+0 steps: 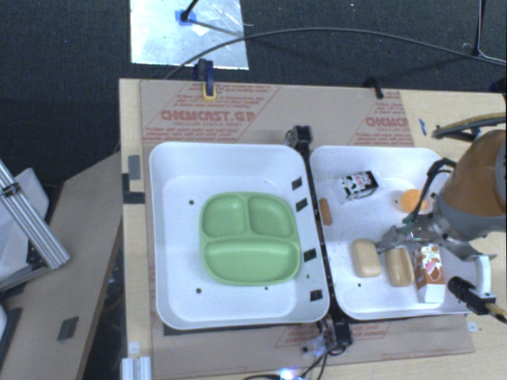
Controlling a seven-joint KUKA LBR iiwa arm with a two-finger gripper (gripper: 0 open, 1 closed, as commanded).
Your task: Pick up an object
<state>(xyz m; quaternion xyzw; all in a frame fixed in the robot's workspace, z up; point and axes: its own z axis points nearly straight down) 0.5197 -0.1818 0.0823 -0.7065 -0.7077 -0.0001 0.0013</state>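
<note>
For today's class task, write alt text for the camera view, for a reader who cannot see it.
A grey and orange robot arm reaches from the right over the right white bin, which holds two tan bread rolls, a small carton, a black-and-white packet and an orange item. The left white bin holds a green divided plate.

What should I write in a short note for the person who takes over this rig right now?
Gripper: low over the right bin, above the tan bread pieces; nothing visibly between its fingers.
Right bin also holds a small carton, an orange item and a black-and-white item.
Left bin holds the green divided plate.
Done: nothing lifted.
Left: grasp and lift one object.
</note>
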